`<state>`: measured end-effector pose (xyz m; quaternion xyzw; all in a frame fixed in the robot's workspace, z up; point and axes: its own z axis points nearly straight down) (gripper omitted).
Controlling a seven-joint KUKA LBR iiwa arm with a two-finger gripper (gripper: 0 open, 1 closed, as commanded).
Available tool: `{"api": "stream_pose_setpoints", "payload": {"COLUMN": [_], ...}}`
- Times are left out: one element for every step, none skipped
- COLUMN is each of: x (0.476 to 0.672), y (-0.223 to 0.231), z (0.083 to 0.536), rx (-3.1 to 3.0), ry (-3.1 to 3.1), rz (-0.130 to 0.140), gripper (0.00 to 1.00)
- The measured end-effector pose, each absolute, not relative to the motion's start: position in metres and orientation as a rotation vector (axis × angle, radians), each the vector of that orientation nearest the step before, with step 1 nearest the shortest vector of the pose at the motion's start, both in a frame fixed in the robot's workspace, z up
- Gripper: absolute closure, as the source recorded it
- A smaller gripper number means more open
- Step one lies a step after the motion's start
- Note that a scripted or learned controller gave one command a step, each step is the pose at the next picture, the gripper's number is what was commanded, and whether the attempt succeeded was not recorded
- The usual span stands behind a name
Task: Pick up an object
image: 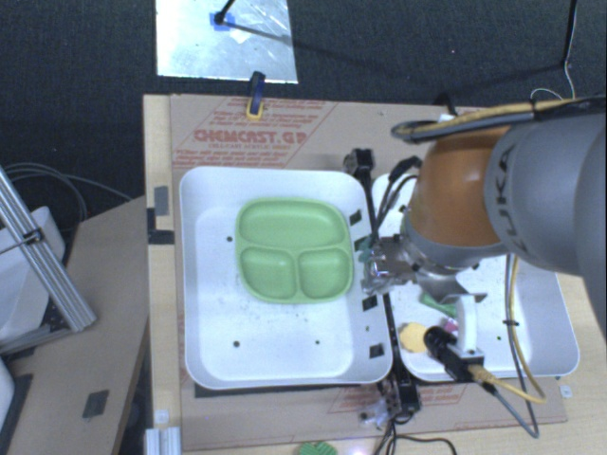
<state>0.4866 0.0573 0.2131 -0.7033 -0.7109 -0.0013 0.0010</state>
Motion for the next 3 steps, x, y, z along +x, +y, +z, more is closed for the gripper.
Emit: {"api": "stream_pose_setpoints", "payload": {"x": [0.487, 0.552, 0.598], "y": [0.053, -0.031, -0.086], "z": [0.214, 0.188, 0.086], "rx": [-2.219, -2.232, -2.227], "ry": [-2.225, -2.22, -2.222], "rz": [-0.003, 0.0, -0.003], "gripper": [0.0, 0.0, 0.0]}}
